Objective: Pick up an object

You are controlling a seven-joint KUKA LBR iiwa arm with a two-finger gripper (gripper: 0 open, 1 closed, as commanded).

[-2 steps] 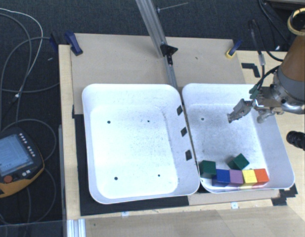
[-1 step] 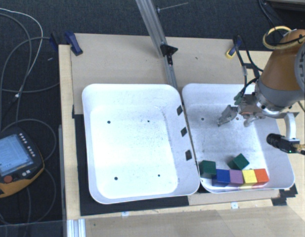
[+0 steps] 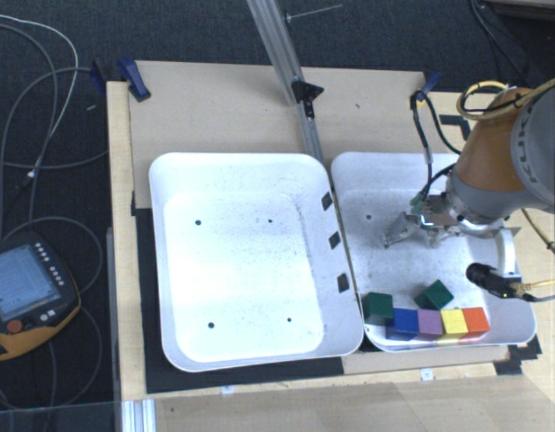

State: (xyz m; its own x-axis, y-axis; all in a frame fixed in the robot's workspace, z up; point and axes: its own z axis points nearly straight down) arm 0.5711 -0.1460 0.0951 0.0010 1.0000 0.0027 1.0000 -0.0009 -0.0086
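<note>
The fingers [image 3: 396,233] stand apart and hold nothing, low in the right bin [image 3: 371,183]. The blocks [image 3: 426,313] lie along its near wall. The bench [image 3: 223,106] is tan; the arm [image 3: 506,151] is cut off at right.

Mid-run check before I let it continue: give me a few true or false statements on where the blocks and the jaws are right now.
1. All the blocks lie in the right bin. True.
2. The blocks sit along that bin's far edge. False: they are bunched along its near edge, among them the blue block, purple block, yellow block and orange block.
3. The gripper is over the right bin, apart from the blocks. True.
4. The gripper holds the orange block. False: that block rests in the bin, in the row.
5. Two dark green blocks are there. True.
</note>
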